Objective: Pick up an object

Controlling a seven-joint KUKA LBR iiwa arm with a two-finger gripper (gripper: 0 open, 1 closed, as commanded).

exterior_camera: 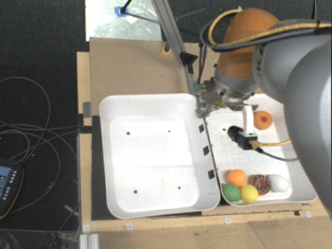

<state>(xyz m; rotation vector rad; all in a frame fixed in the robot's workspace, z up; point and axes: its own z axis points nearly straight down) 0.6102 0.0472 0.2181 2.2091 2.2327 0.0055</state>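
The arm is reaching in from the right and hanging over the upper part of the right bin [303, 193], close to the divider where the two bins meet. Its gripper [207, 107] is sitting near the top left corner of that bin, just beside the wall shared with the left bin [111, 154], but the wrist housing and cabling are crowding it, so I cannot tell how wide it is standing or whether anything is caught in it; nothing is visibly hanging from it. All the candidates for picking are lying in the right bin: an orange ring-shaped piece [263, 120] is resting near the upper right, partly beside the arm, and a cluster is sitting along the near edge, with an orange ball [237, 177], a green ball [231, 192], a yellow ball [249, 193], a brown doughnut-like piece [259, 183] and a white egg-shaped piece [278, 183] touching or nearly touching one another. None of them is looking lifted off the bin floor. Judging from this, the pick is not yet done: the arm is positioned over the bin, while the closing on an object and the raising of it are, as far as can be seen, still remaining. The surface [140, 66] beyond the bins is carrying nothing relevant to the task.
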